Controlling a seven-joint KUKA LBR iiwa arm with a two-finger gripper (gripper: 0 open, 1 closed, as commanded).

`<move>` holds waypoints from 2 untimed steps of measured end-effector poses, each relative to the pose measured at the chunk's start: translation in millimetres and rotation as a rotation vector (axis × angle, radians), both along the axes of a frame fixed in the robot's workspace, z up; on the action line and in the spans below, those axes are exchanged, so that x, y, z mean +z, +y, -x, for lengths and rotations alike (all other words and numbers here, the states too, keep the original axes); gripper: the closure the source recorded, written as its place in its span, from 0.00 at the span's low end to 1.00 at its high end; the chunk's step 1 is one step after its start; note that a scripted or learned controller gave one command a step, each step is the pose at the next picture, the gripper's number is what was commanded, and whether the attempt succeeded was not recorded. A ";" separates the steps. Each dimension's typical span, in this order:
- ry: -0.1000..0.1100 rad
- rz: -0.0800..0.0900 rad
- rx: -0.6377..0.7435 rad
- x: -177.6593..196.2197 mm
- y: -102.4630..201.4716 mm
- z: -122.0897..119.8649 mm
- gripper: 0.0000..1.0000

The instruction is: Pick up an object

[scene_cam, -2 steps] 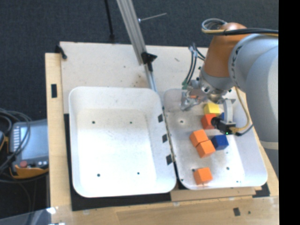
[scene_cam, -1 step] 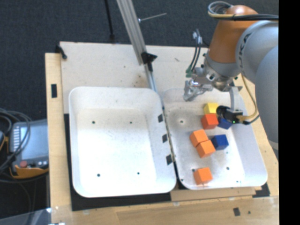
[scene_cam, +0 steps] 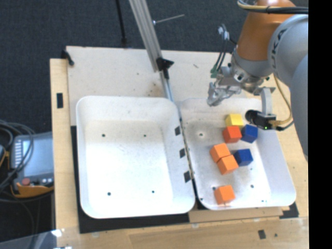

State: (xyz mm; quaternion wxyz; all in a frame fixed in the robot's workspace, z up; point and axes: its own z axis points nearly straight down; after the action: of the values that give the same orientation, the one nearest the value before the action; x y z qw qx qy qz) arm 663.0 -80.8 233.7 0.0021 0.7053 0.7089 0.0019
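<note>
- The gripper (scene_cam: 215, 98) is hanging over the far rim of the right bin (scene_cam: 275, 191), in the upper right of the frame, and I am seeing no block between its fingers; whether those fingers are apart or together I cannot tell from here.
- The blocks are all lying in the right bin: a yellow cube (scene_cam: 234, 119) closest to the gripper, an orange cube (scene_cam: 232, 134) touching it below, and a blue cube (scene_cam: 249, 133) just beside that.
- Lower down, two orange cubes (scene_cam: 223, 157) are sitting pressed together with a second blue cube (scene_cam: 243, 156) at their right, and a lone orange cube (scene_cam: 224, 194) is resting near the bottom of the bin, well apart.
- To my eye they are looking small, light and stiff, probably foam or painted wood, with flat faces that should be gripping well.
- I am judging the lone orange cube the easiest: both opposite side faces are free.
- The left bin (scene_cam: 93, 139) is lying beside it.
</note>
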 end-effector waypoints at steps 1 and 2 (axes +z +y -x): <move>0.005 0.000 -0.002 -5.4 48.7 29.7 1.00; 0.006 -0.002 -0.001 3.2 90.8 49.8 1.00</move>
State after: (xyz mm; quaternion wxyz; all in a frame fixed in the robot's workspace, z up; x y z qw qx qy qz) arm 613.2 10.0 236.9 -0.0008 0.7056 0.7086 0.0005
